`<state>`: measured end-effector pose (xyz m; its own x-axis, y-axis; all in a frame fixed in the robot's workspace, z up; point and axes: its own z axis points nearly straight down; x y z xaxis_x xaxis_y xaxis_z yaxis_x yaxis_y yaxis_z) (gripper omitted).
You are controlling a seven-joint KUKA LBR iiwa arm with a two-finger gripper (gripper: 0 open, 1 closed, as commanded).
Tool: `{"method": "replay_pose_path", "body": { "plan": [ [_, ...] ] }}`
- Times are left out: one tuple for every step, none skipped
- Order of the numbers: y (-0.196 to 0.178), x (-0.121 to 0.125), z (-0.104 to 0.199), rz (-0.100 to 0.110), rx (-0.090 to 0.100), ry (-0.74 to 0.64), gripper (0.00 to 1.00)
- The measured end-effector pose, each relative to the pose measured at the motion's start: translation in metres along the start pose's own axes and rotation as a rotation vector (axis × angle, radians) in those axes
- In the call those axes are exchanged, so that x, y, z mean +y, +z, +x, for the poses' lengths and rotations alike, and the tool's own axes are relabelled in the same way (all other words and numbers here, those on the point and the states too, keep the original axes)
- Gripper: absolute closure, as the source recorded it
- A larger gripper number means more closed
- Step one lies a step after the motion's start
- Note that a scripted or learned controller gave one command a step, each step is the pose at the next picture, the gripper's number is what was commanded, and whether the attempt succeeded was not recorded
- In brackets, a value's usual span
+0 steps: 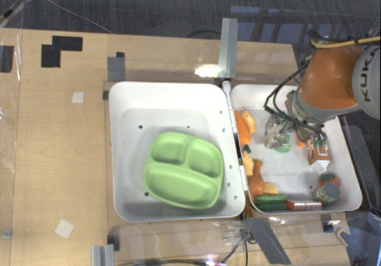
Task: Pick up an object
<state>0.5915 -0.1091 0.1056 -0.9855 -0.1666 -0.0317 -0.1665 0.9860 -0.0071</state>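
Observation:
My gripper [281,135] hangs low in the right bin [351,199], under the grey arm's orange band [328,80]. A small green and white object [282,146] lies right beneath it, partly hidden by it. A red and white packet [319,152] lies just to the gripper's right. Orange pieces [244,123] lie to its left along the bin's left wall.
The left bin [128,107] holds a green divided plate [184,169]. Along the right bin's front lie a brown and yellow piece [259,185], a green stick [271,202], a brown cylinder [305,204] and a round dark item [328,191]. Cables loop beside the wrist.

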Motion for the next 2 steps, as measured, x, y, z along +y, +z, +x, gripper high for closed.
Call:
{"method": "replay_pose_path", "body": {
  "plan": [
    [-0.113,-0.037,-0.033,-0.006,0.016,-0.344,1.0],
    [0.009,-0.018,0.027,-0.01,0.02,-0.423,1.0]
  ]
}}
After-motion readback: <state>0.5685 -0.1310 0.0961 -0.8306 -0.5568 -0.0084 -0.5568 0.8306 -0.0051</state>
